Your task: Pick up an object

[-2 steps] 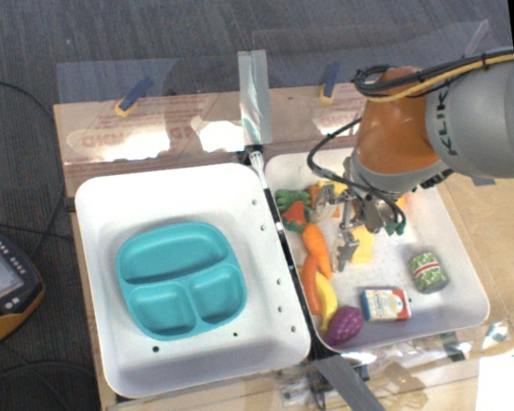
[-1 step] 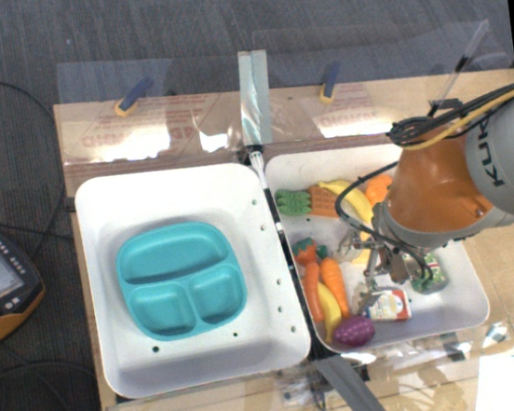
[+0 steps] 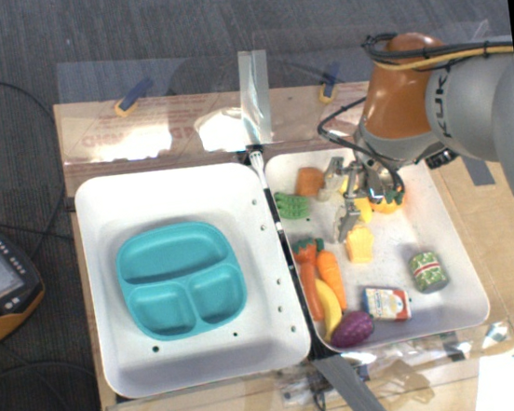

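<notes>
Yellow block (image 3: 360, 244) lies below the claw (image 3: 350, 199), pale, blocky.

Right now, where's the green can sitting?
The green can lies in the right bin, near its right wall in the camera view, just right of the small red-and-white carton and below-right of the yellow block.

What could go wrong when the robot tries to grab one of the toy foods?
The gripper sits low among crowded toys, so it might nudge the yellow block or the orange piece instead of catching one. The carrot, banana and purple eggplant lie touching, so grabbing one could drag another.
</notes>
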`<action>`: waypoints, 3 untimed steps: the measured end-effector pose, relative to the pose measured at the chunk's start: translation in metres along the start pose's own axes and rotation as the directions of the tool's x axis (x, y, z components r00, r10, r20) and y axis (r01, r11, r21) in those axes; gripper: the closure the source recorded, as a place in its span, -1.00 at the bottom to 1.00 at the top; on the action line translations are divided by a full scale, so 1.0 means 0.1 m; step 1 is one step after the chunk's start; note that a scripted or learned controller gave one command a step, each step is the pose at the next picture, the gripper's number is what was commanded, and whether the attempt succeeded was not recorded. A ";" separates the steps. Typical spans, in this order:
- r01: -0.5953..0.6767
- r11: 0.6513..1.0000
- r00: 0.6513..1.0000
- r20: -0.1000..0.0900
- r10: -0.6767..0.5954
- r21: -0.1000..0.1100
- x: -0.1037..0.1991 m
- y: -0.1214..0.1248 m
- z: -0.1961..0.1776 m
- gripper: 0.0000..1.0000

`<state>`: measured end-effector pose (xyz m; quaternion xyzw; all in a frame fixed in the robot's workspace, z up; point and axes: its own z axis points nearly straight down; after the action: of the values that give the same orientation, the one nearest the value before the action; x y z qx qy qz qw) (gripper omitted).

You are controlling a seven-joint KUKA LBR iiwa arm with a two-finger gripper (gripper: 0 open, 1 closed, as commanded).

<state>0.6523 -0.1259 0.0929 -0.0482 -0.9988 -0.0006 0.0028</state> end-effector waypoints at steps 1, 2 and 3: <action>-0.051 0.999 0.999 0.018 0.051 0.000 0.76 0.15 0.02 -1.00; -0.082 0.997 0.997 0.004 0.082 0.001 0.09 0.20 0.01 -1.00; -0.070 0.998 0.997 0.017 0.070 0.002 0.90 0.11 0.02 -1.00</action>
<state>0.5638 -0.1059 0.0913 -0.0832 -0.9965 0.0012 -0.0057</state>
